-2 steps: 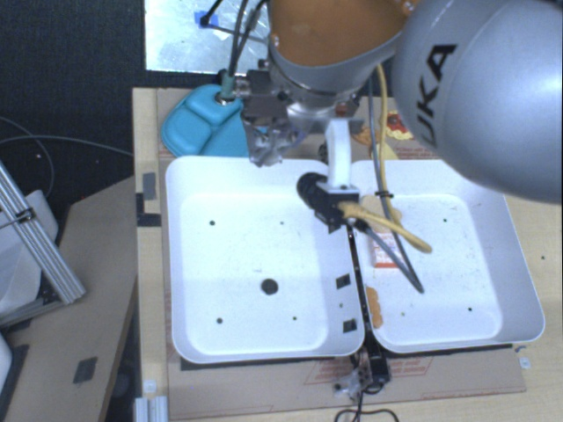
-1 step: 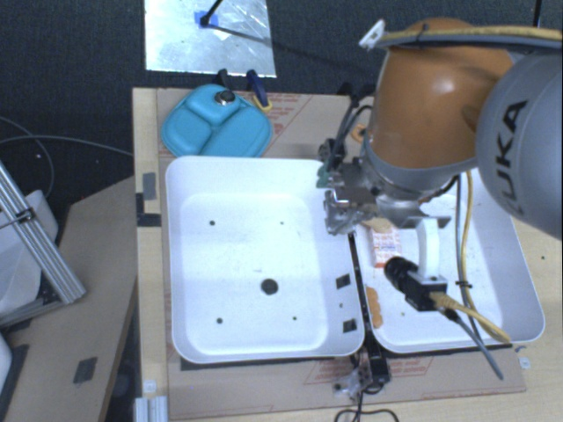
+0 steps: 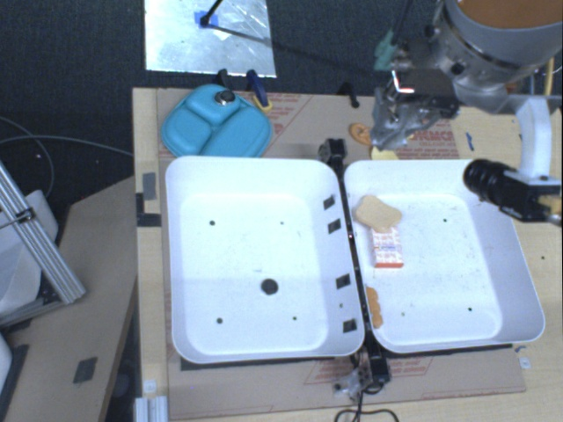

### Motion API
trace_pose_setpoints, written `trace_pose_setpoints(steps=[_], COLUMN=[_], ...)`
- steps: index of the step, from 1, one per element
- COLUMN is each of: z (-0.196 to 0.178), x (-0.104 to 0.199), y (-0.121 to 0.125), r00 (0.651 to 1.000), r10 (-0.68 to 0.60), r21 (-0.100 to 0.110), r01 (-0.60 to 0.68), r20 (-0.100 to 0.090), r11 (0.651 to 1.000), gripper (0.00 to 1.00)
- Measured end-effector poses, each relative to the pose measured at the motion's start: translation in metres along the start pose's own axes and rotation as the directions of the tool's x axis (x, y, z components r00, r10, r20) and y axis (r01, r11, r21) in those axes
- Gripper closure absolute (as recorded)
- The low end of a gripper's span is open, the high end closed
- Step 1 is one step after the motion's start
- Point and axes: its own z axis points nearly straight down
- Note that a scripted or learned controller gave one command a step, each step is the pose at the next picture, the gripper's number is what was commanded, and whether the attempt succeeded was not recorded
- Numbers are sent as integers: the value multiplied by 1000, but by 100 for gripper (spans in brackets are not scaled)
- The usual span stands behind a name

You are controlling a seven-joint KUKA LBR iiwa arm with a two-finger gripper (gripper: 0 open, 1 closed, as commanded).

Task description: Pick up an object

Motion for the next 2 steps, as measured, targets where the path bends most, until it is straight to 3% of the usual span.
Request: trace_pose_setpoints(steps=[1,2], z=[73,190], x=[66,91], y=[-5,-6], r00=[1000,1000], r10=[-5,-2], r21=[25,30], r01=[5,2], r20=[6,10], r11=[1000,1000], gripper=[100,100])
